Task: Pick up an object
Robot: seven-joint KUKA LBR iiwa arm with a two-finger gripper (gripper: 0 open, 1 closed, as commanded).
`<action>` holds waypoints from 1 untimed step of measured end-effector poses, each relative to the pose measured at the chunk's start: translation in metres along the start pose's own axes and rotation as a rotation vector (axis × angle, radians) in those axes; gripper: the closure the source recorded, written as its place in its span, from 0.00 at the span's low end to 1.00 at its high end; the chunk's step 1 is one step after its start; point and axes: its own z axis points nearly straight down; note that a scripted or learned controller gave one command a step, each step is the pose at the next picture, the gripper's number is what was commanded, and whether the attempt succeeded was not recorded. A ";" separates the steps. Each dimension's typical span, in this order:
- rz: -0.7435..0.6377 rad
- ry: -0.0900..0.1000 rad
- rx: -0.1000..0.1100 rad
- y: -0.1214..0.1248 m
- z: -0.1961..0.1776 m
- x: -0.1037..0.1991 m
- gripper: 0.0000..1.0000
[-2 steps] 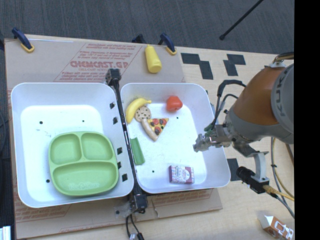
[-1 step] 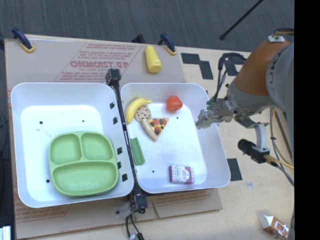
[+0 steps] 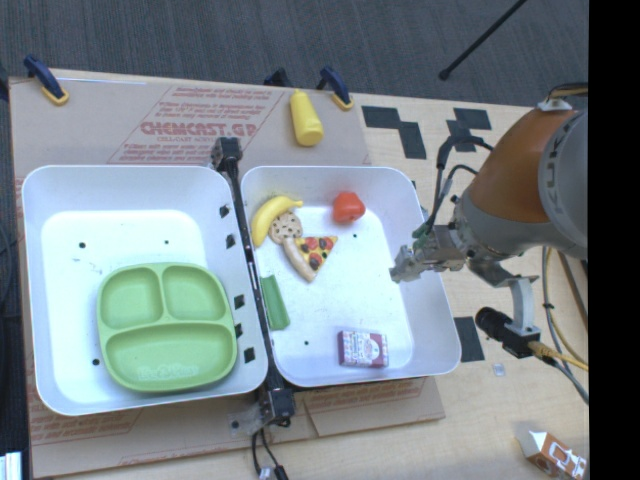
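Note:
The right bin (image 3: 425,313) holds a yellow banana (image 3: 270,214), a cookie (image 3: 286,226), a pizza slice (image 3: 311,254), a red tomato-like fruit (image 3: 348,207), a green stick (image 3: 275,301) along its left wall and a small red carton (image 3: 362,348) near the front. My gripper (image 3: 412,265) hangs over the right wall of this bin, to the right of the pizza slice and above the carton. Nothing shows between its fingers.
The left bin (image 3: 50,228) holds a green divided plate (image 3: 166,325). A yellow bottle-shaped toy (image 3: 305,118) lies on the cardboard behind the bins. Blue clamps (image 3: 46,79) grip the board's back edge. A small box (image 3: 553,451) lies at the front right.

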 end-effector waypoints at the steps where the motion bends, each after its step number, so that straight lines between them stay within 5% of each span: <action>1: 0.000 -0.001 -0.003 0.094 0.001 -0.008 1.00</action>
